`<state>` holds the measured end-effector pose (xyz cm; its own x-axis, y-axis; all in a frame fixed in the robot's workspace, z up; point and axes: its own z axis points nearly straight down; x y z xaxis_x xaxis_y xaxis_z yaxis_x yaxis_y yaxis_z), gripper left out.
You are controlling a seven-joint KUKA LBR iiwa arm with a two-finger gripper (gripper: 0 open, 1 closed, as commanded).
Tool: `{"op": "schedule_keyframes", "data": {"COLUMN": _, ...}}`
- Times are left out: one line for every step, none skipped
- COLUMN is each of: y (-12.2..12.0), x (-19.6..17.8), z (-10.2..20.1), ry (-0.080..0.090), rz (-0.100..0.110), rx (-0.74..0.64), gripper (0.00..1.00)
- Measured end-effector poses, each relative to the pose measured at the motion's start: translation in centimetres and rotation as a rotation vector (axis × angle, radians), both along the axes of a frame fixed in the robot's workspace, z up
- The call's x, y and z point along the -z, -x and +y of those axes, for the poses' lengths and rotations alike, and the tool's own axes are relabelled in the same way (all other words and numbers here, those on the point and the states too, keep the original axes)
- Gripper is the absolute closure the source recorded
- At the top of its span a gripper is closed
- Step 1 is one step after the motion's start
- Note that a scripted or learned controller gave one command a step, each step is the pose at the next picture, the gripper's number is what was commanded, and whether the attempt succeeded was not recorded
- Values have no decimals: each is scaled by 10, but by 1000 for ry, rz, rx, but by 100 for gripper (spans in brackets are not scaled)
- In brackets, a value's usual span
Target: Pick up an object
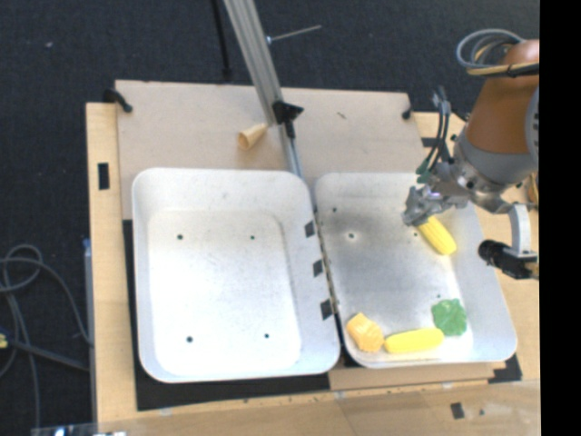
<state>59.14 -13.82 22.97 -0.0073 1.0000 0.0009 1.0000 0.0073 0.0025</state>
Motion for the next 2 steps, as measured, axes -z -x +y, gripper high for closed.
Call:
{"op": "schedule_keyframes", "data": {"y": -3, "x": 1, "z": 53, "ry": -1, "rz": 2, "rx": 0, "gripper": 100}}
{"op": "schedule_keyframes", "data": {"y": -15, "x": -11, "z": 110, "ry": 0, "rz": 0, "rx": -1, "gripper": 100}}
